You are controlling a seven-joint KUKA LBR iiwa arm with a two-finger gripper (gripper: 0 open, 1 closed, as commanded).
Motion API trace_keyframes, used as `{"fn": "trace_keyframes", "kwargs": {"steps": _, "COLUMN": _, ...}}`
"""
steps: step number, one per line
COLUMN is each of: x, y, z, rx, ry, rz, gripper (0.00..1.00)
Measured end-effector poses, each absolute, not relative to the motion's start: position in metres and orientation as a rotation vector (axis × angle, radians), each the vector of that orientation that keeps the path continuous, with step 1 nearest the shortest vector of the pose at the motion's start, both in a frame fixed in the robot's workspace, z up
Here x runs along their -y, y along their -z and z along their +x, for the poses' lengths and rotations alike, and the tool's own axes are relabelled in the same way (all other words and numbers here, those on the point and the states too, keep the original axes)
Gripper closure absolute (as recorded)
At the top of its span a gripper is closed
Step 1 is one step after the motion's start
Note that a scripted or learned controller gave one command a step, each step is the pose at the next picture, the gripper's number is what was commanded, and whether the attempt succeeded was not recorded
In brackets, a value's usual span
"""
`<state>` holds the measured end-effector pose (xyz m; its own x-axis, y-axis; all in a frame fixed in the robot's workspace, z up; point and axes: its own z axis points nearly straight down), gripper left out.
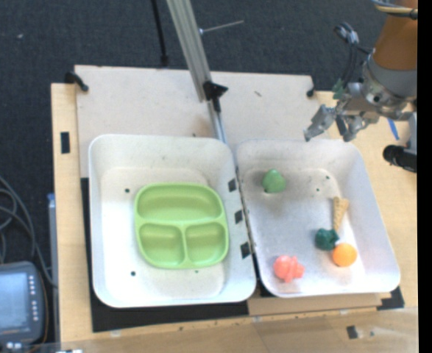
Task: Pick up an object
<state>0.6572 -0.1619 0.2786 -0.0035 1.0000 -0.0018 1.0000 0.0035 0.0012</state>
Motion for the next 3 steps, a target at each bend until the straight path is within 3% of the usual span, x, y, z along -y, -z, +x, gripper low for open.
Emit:
{"fn": "trace_keyframes", "kwargs": {"steps": 1, "x": 0.162, "y": -0.279, "z": 0.657, "rx": -2.225, "ry": 0.003, "rz": 2.215, "gripper": 0.00}}
{"fn": "trace_keyframes", "kwargs": {"steps": 3, "x": 0.165, "y": -0.173, "z": 0.652, "rx": -2.222, "ry": 0.006, "rz": 2.222, "gripper": 0.00}}
